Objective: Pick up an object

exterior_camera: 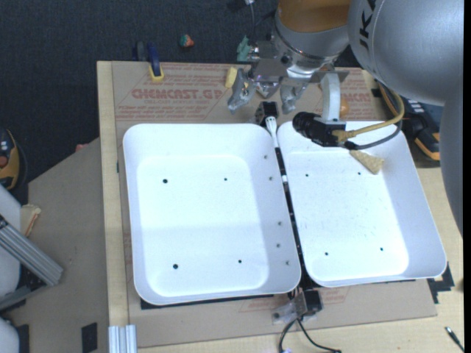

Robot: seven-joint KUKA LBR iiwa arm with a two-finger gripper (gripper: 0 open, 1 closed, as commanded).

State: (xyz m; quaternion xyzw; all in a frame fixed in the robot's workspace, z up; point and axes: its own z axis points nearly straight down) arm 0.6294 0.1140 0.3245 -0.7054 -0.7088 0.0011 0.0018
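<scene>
Camera view: two shallow white plastic bins sit lowest in frame. A tan wedge-shaped scrap, my likely target, lies toward the right bin's upper edge. My claw hangs upper centre above the rims, seemingly poised to descend; released or clenched, I cannot tell.

Tan wedge — right bin, far side

Brown board mid-frame; left bin and right bin side by side, touching; clamp upper left edge.
</scene>
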